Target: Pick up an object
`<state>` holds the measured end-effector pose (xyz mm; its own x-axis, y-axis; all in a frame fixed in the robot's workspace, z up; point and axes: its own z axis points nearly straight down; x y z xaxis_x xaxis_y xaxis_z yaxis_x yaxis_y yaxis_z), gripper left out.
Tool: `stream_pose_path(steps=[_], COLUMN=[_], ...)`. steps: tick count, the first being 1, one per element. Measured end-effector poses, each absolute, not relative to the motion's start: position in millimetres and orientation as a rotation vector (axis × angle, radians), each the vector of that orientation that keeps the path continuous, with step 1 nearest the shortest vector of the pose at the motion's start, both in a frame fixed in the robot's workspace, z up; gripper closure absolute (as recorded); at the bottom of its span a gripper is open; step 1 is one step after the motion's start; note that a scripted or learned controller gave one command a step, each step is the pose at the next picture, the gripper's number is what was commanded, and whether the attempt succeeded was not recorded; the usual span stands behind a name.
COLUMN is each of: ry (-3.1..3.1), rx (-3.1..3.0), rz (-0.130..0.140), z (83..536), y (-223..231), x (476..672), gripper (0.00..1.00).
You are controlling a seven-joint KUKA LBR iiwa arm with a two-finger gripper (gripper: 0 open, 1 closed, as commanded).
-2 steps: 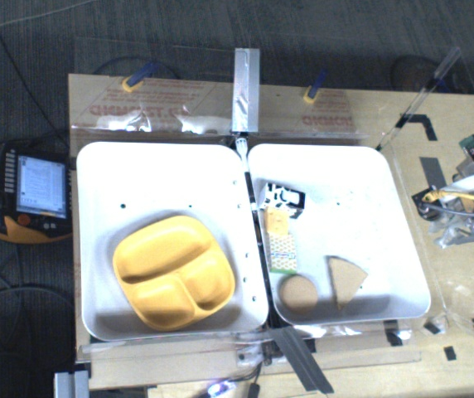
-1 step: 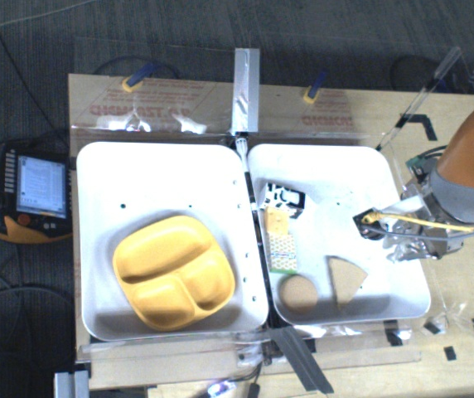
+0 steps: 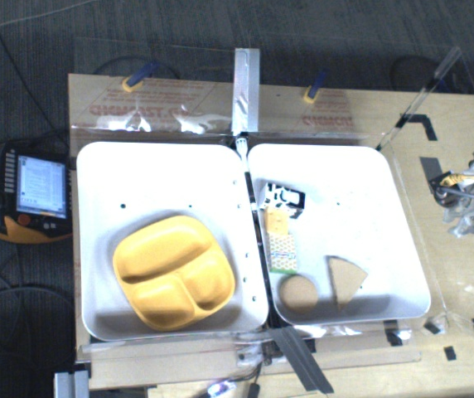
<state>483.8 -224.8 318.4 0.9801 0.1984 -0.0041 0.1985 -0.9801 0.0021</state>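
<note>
From above, two white bins are seen side by side on a bench. The left bin point(image 3: 96, 181) holds a yellow tray point(image 3: 173, 269) with three compartments, lying in its near half. In the right bin point(image 3: 386, 189), a black-and-white item point(image 3: 285, 198) lies by the left wall, with a yellow-green packet point(image 3: 280, 243) just below it. A brown disc point(image 3: 297, 291) and a brown wedge point(image 3: 346, 278) lie near the front wall, close together but apart. A pendant point(image 3: 34, 191) with a lit screen rests on the floor left of the bench.

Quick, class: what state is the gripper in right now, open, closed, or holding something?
Gripper: at the bench's right edge, away from both bins; whether open or closed cannot be told.
</note>
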Motion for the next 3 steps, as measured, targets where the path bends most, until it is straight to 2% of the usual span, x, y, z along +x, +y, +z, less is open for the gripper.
stream_pose_path(steps=[1,2,3], ry=[0.315,0.316,0.313], rx=[3.123,3.125,3.124], rz=[-0.014,-0.006,-0.006], z=[326,357,367], y=[-224,-224,-211], x=[484.0,496.6,513.9], gripper=[1.00,1.00,1.00])
